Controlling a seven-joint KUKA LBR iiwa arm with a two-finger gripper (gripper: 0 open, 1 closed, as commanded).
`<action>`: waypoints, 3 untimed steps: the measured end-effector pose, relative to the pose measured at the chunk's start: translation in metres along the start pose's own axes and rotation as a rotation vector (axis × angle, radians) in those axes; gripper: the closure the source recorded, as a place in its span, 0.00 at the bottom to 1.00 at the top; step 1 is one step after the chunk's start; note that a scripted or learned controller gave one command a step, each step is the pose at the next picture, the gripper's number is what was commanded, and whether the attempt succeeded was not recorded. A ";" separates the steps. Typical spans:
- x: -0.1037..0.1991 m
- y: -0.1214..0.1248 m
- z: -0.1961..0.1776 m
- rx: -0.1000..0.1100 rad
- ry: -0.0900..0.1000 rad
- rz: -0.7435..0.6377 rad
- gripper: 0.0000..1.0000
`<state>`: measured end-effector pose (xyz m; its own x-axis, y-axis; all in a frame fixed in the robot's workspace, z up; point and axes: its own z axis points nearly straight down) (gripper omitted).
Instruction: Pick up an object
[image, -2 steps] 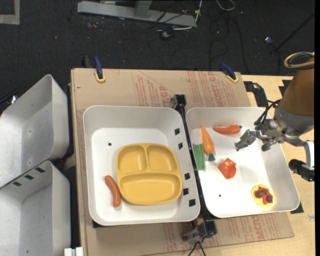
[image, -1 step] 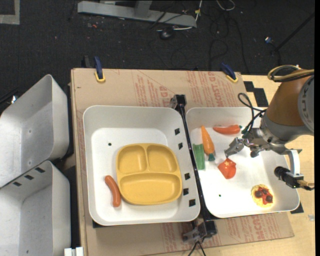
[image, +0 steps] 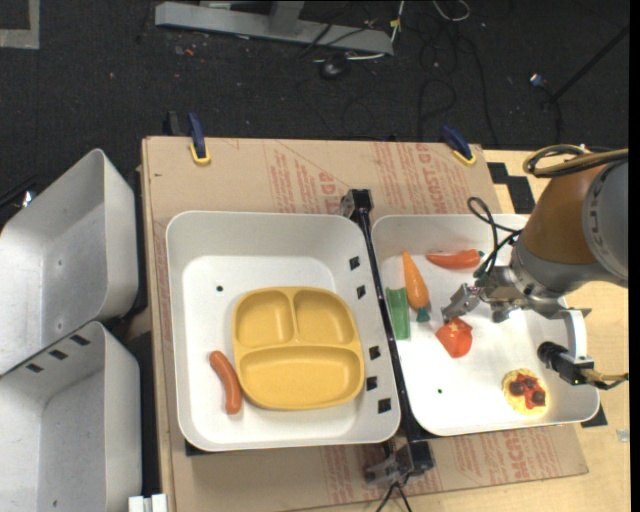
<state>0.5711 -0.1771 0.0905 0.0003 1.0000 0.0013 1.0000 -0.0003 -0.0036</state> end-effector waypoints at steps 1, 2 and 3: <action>0.000 0.001 -0.012 -0.004 -0.001 0.000 1.00; -0.001 0.001 -0.055 -0.009 -0.003 -0.002 1.00; -0.003 0.005 -0.098 -0.010 -0.004 -0.003 1.00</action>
<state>0.5763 -0.1800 0.1882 -0.0023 1.0000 -0.0024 1.0000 0.0023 0.0060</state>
